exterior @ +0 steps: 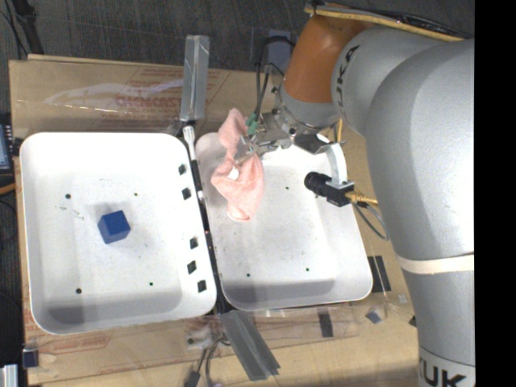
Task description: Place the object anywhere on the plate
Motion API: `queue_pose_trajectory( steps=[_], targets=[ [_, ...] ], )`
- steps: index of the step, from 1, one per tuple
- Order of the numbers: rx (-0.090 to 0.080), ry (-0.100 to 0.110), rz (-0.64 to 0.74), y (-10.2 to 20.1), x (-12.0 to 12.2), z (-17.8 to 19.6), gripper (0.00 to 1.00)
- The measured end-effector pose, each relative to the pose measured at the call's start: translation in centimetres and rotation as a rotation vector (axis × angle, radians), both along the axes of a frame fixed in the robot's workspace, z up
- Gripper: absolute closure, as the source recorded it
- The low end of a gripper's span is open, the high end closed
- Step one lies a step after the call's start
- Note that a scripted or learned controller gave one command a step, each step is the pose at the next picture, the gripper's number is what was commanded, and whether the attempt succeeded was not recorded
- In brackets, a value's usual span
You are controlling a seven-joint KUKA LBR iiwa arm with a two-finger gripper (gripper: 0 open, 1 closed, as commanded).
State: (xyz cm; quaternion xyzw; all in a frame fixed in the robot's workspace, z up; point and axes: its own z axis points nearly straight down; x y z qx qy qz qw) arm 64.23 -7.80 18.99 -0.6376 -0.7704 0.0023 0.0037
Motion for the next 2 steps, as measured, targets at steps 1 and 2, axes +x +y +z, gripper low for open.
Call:
queue_pose_trajectory(
  steps=[1,2],
  targets=[
    [-0.001,-0.003,0.007,0.1,0.0,4.1,1.00],
    [0.002,0.000,0.413,5.6,-1.2,4.5,1.00]
  ],
)
